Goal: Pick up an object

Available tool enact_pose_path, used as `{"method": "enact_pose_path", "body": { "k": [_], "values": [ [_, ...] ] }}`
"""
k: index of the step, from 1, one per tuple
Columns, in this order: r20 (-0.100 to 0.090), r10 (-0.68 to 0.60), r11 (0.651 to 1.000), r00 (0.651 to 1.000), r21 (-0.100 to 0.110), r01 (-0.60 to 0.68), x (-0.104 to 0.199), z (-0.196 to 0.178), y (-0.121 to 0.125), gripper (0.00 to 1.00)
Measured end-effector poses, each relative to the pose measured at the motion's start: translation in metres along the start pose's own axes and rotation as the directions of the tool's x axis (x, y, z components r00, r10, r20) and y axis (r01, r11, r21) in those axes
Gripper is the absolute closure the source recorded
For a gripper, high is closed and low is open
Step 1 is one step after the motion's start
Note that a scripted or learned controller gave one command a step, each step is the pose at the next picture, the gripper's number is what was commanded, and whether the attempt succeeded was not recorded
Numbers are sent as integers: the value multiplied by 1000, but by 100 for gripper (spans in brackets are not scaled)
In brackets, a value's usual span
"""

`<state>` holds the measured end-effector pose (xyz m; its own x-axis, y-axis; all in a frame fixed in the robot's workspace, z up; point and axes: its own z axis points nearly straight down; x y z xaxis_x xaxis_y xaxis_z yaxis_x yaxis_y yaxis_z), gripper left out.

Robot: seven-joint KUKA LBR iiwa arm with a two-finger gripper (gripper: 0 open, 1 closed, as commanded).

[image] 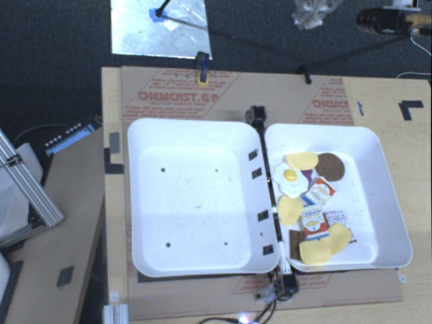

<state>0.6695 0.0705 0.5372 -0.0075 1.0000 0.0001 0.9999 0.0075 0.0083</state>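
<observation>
**Ana:** Hovering high at the top of the camera view, the gripper [316,11] is a pale blur over the dark floor, beyond the far edge of the bench. Whether it's released or clenched, I cannot tell.

**Ben:** And nothing between it and the goods?

**Ana:** Nothing near. The right bin [385,181] sits well below and toward us from the jaws, and the pile hugs that bin's left wall. Nearest the jaws: a yellow piece [301,160] beside a brown disc [331,167]. Just past those, the fried egg [289,179], then small printed packets [315,206], then more yellow pieces [327,244] at the near end.

**Ben:** How would they handle?

**Ana:** My guess is toy food, so light, flat and thin (awkward for two fingers). The brown disc lies at the pile's edge with bare bin floor to its right; I'd pinch across its rim. The packets look slick and overlap.

**Ben:** And the left bin [189,201]?

**Ana:** Farther left of the jaws.
</observation>
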Motion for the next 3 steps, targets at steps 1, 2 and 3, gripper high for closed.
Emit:
{"method": "enact_pose_path", "body": {
  "k": [1, 2, 3],
  "values": [
    [-2, -2, 1000, 1000, 7, 2, 51, 1, -51, 100],
    [-2, -4, 1000, 1000, 11, 4, 107, 33, -104, 100],
    [0, 4, 1000, 1000, 4, -4, 117, 2, -25, 100]
  ]
}}
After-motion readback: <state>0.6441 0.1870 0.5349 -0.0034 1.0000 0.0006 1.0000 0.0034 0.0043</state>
